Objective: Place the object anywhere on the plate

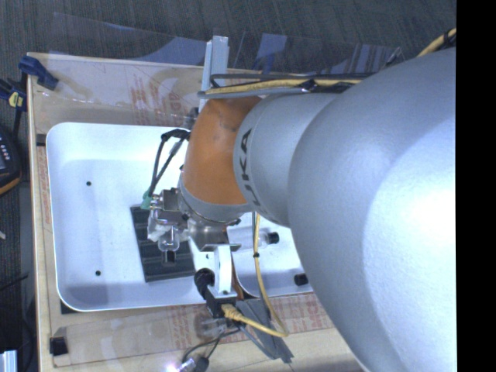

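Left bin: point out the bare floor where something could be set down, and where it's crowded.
In the left bin, open white floor runs from the left wall to the dark ridged object lying right of centre. It is crowded there: the gripper and cables hang directly over that object.

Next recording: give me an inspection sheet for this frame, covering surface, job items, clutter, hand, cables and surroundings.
Surface: wooden bench bearing a white bin; a second bin's edge shows under the arm.
Job items: dark ridged rectangular object lying in the left bin, beneath the hand; plate not identifiable.
Clutter: nothing seen.
Hand: hand low over the dark object; finger state cannot be told.
Cables: black cables looping to the wrist; yellow cable running down past the bin.
Surroundings: blue clamp at the bench corner, dark carpet beyond.
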